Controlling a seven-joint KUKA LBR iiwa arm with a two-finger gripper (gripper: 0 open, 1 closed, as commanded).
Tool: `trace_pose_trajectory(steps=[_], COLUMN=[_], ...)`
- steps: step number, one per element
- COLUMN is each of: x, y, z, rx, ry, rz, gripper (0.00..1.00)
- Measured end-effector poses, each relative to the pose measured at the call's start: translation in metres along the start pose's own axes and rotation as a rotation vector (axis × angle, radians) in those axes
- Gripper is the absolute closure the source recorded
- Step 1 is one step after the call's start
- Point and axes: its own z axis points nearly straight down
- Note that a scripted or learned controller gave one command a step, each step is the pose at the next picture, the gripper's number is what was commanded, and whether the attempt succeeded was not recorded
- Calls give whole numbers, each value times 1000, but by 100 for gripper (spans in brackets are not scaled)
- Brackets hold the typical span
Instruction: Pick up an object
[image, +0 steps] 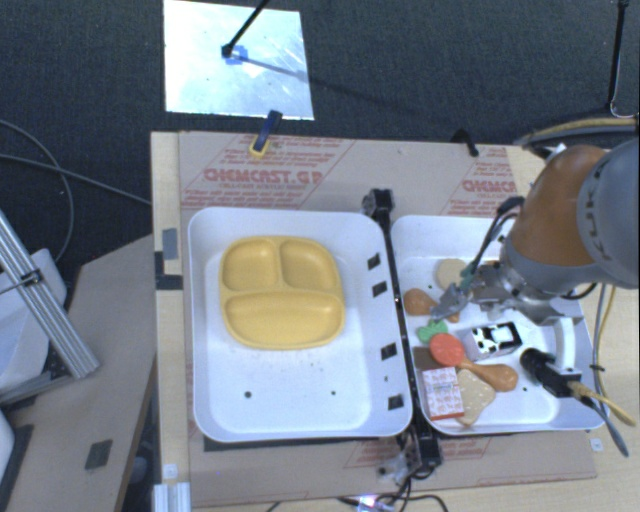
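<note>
A table (300, 175) topped with brown cardboard printed in red letters carries two shallow white bins side by side, seen from above at a slant. The left bin (300, 400) holds a yellow plate (282, 292) with three compartments, lying flat in the far half of the bin. The right bin (440, 240) holds a cluster of small toy foods, gathered mostly toward its left side and near edge.

A grey robot arm (600, 220) with an orange band reaches in from the right and bends down over the right bin. Its gripper (452, 300) sits low among the toys, and from this angle I cannot tell whether it is open or closed.

The toys closest to the gripper are these: a brown oval piece (418, 300) just to its left; a pale round piece (450, 271) just behind it, toward the far wall; a green piece (432, 328) just in front of it.

Nearer the camera lies a red tomato (448, 350); just beside it on the right is a black-and-white patterned block (495, 340), partly under the arm. In front of those lie a brown drumstick (497, 377), a slice of toast (477, 398) and a red-and-white packet (440, 392); the packet lies near the bin's near left corner, touching the toast.

On the floor beyond the table lies a shiny square sheet (238, 55).
</note>
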Motion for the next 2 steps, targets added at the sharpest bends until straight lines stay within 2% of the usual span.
trace_pose_trajectory(steps=[1, 2], x=[40, 41], y=[-40, -58], z=[-39, -37], rx=[0, 0], ry=[3, 1], rz=[-8, -4], gripper=[0, 0])
